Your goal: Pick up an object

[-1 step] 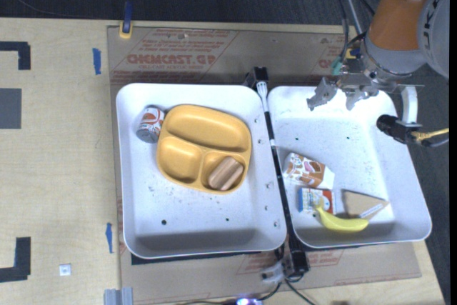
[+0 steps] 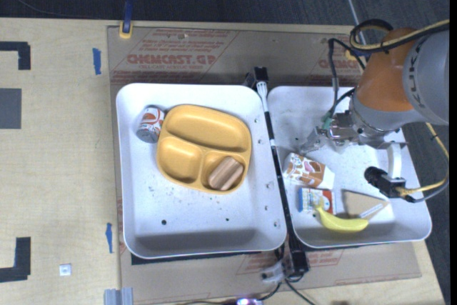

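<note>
My gripper (image 2: 316, 140) hangs over the upper middle of the right bin (image 2: 414, 228), reaching in from the right. Just below and left of it lies a small orange-and-white carton (image 2: 305, 171), apart from the gripper. Nearer the front edge lie a blue-and-white carton (image 2: 312, 199), a yellow banana (image 2: 341, 222) and a tan wedge (image 2: 360, 203). I see nothing between the gripper's tips.
In the left bin (image 2: 136, 225) a yellow divided tray (image 2: 193, 143) holds a brown roll (image 2: 225, 173) in its lower right compartment. A crushed can (image 2: 149, 124) lies against the tray's upper left. A black divider (image 2: 270, 146) runs between the bins.
</note>
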